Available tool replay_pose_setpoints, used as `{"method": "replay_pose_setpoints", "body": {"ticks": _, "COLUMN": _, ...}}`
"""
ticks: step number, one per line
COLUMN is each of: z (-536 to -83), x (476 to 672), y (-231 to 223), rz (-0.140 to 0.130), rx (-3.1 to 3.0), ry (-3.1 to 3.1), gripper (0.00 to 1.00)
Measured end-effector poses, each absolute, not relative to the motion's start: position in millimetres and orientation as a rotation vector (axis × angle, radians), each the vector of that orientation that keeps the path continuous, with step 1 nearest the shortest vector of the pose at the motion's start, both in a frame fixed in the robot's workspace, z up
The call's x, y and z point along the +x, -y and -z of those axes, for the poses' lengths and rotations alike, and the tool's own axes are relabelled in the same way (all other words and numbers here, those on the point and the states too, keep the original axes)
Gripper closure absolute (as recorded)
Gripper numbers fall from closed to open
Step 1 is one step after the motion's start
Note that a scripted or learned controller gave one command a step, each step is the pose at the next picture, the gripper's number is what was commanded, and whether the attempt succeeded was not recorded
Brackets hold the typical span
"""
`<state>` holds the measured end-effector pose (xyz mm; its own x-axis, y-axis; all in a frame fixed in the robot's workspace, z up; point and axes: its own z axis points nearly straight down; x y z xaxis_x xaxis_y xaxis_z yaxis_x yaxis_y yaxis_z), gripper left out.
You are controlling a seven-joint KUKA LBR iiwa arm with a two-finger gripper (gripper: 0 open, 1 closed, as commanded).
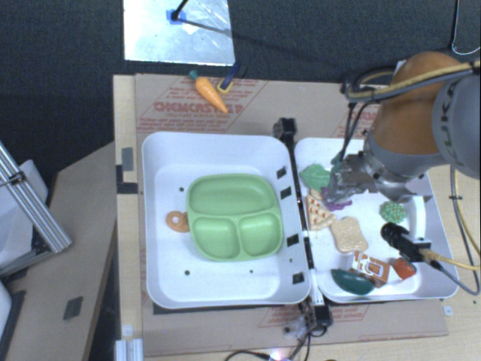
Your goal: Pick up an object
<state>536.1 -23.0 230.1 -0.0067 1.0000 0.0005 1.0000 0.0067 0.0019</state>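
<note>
Nearest the camera, the grey arm (421, 119) with its orange band bulks over the far right of the right bin (432, 288), and its hand (342, 183) is low among the toy food at that bin's far left corner. Whether the hand is open or closed, and whether anything sits in it, I cannot tell — the wrist and cables cover it, and what shows beneath is a dark and purple tangle.

Candidates for picking all lie in the right bin: a green leafy piece (316, 175) just left of the hand, a waffle-patterned piece (319, 213) and a pale slice of bread (349, 235) just near of it, a green broccoli-like piece (393, 212) to the right, and at the near edge a dark green piece (352, 280), a small printed box (372, 265) and a red piece (403, 269).

The left bin (161, 224) holds a green divided tray (233, 216) and a small orange ring (178, 221) touching its left side. A toy carrot (210, 94) lies on the cardboard on the surface, beyond the bins.

By my reading the task is at the reach-and-grasp stage — the hand is down among the objects, but nothing visibly hangs clear of the bin, so the lift is left to do and a secure hold is unconfirmed.
</note>
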Motion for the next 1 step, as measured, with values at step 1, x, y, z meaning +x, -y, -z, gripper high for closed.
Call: {"method": "replay_pose_setpoints", "body": {"ticks": 1, "z": -213.8, "x": 534.2, "y": 34.7, "rz": 0.001, "rx": 2.221, "ry": -2.222, "gripper": 1.00}}
